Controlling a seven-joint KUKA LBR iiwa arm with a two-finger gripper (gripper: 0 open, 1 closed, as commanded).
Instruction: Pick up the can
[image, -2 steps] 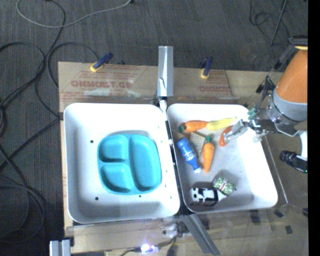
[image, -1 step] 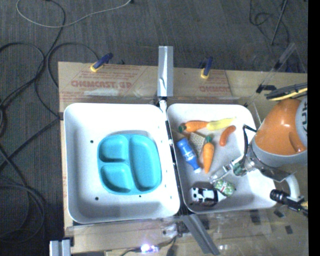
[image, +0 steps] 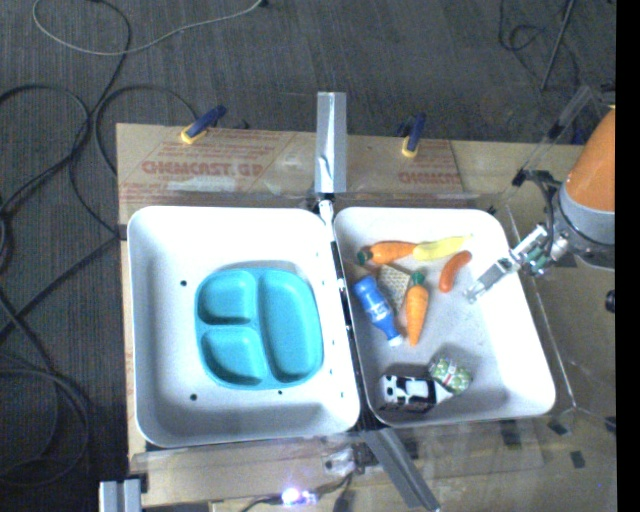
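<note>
Nearest the lens, a black-and-white toy (image: 404, 391) lies beside the can (image: 451, 374) at the right bin's (image: 528, 345) front edge. Poised at the far-right rim, the gripper (image: 497, 273) stands open, empty; it should descend squarely, avoiding the toy.

Beside the right bin (image: 520, 330), the grey arm (image: 590, 225) is showing an orange band (image: 602, 165) and a slim metallic gripper (image: 478, 290).
</note>
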